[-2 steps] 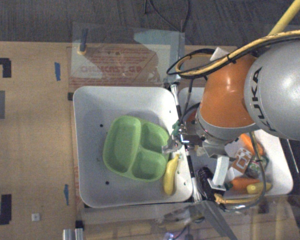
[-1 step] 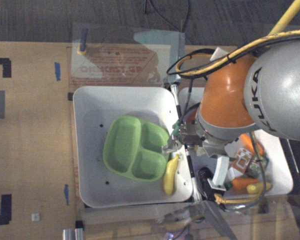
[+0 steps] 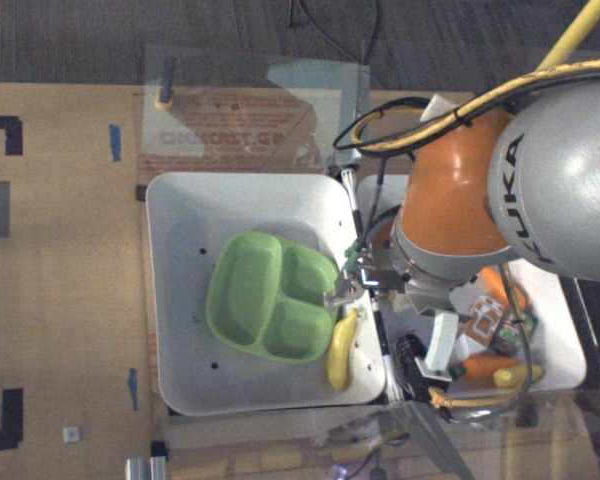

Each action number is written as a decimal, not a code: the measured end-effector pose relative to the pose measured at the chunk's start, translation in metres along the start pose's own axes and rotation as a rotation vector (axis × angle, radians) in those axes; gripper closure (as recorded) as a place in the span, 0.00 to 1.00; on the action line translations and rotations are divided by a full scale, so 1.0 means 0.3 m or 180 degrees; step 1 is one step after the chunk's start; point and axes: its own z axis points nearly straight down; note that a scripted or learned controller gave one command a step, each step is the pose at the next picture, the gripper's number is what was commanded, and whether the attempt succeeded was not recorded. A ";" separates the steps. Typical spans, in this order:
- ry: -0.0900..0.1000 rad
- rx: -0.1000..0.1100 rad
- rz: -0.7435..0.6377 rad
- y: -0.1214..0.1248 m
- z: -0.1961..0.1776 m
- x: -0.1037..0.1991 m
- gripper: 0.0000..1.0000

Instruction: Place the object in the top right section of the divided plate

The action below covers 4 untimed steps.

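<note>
Camera view: gripper (image 3: 346,290) at plate's (image 3: 248,293) right rim, grip state unclear; banana (image 3: 341,350) beside plate, near left bin's (image 3: 180,208) lower-right corner, unplaced.

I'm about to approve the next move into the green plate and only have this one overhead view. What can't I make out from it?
- Gripper: too small and blurred in the camera view to read the finger state.
- Banana: its top end merges with the gripper; contact unclear.
- Right bin: largely covered by the arm; its objects are partly hidden.
- Green plate: its right rim sits under the gripper.
</note>
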 end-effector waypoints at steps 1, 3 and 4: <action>0.0000 0.0000 0.0000 0.000 0.000 0.000 0.00; 0.0000 0.0000 0.0000 0.000 0.000 0.000 0.00; 0.0000 0.0000 0.0000 0.000 0.000 0.000 0.00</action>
